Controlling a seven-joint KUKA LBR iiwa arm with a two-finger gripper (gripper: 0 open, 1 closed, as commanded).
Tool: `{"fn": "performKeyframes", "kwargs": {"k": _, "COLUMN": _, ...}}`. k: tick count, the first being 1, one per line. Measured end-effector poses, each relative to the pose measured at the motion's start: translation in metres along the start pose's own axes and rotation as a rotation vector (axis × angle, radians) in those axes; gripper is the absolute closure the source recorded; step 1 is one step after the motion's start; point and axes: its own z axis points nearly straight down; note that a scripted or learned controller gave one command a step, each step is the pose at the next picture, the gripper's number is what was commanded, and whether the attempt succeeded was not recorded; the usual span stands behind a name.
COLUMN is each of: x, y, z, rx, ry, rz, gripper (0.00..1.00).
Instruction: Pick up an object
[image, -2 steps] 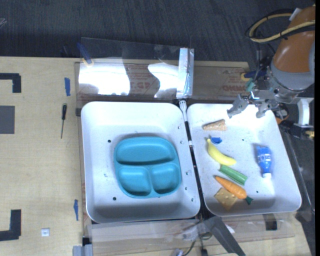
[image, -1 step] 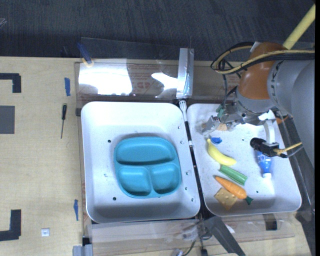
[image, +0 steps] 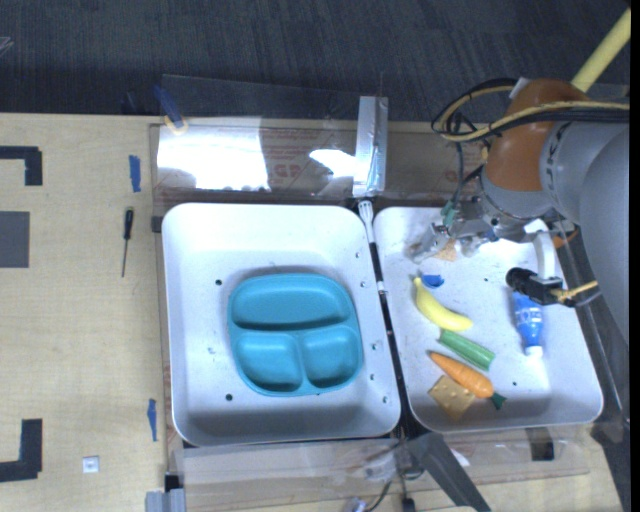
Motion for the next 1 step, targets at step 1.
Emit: {"fn": "performKeyframes", "kwargs": {"k": 1, "x": -0.0007, "y": -0.0017, "z": -0.0099, "rx": 0.008, "ry": -0.002, "rz": -0.001, "gripper": 1.0}}
